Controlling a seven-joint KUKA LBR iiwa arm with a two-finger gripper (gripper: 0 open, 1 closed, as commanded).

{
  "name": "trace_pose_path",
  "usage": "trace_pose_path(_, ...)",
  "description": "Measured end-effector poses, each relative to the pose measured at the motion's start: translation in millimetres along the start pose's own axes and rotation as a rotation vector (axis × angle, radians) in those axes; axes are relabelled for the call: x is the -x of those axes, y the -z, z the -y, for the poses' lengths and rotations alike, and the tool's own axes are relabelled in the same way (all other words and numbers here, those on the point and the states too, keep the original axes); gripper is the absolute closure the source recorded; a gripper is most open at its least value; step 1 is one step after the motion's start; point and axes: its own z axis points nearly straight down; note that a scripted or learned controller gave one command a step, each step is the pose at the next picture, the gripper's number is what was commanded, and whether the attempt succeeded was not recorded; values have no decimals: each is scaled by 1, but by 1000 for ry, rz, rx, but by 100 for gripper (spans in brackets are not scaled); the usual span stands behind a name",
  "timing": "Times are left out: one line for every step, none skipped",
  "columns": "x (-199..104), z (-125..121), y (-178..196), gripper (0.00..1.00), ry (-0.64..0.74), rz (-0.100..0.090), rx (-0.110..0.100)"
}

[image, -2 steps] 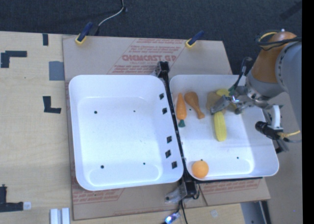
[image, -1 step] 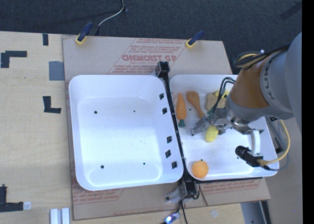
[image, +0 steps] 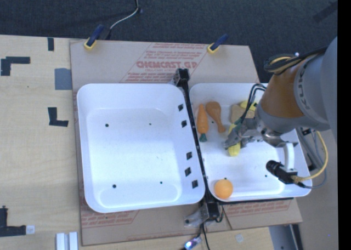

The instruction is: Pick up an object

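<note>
Reaching down into the right bin (image: 258,186), the gripper (image: 237,140) sits over a small yellow piece (image: 234,151), though I cannot tell how its jaws stand, so it should centre on the piece and keep clear of the carrot (image: 202,121).
</note>
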Motion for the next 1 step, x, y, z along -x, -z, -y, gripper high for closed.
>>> trace_pose_path(-72, -29, 95, 100, 9, -4, 8)
